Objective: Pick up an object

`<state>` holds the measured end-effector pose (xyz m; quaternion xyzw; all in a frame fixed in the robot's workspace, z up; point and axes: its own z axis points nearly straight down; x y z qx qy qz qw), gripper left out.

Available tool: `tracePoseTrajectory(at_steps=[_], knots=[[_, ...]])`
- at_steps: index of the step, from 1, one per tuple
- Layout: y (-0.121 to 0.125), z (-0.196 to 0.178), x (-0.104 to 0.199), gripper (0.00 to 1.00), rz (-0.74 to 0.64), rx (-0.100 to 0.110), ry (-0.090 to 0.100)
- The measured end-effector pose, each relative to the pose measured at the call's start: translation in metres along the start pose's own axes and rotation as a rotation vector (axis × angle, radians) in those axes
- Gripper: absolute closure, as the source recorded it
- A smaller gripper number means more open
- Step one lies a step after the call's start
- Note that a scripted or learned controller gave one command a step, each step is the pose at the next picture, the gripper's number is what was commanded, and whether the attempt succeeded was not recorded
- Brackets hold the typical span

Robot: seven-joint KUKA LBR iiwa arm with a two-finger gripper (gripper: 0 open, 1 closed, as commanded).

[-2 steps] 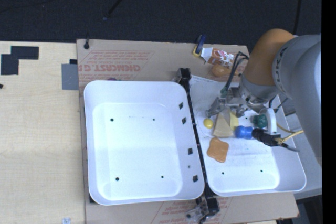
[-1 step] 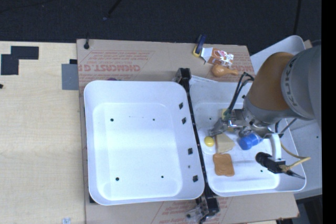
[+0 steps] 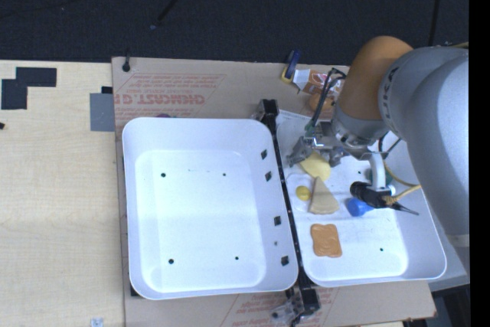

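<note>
The end effector [image 3: 312, 148] hangs low over the right bin's [image 3: 398, 260] far left corner, just above a pale yellow piece [image 3: 315, 168], probably its target because it lies closest. I cannot tell whether it is clenched or released.

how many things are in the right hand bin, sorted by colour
yellow: 2, a pale chunk and a small ball
tan: 1, a wedge
orange-brown: 1, a flat slice
blue: 1, a small piece
total: 5
</note>
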<state>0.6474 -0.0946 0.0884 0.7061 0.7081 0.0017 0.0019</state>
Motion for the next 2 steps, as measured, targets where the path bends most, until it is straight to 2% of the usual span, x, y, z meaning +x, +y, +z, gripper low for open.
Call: tracePoseTrajectory(at_steps=[1, 2], knots=[[-0.004, -0.009, -0.001, 1.0, 0.003, 0.009, 0.002], [-0.002, -0.103, 0.076, 1.0, -0.001, 0.003, 0.002]])
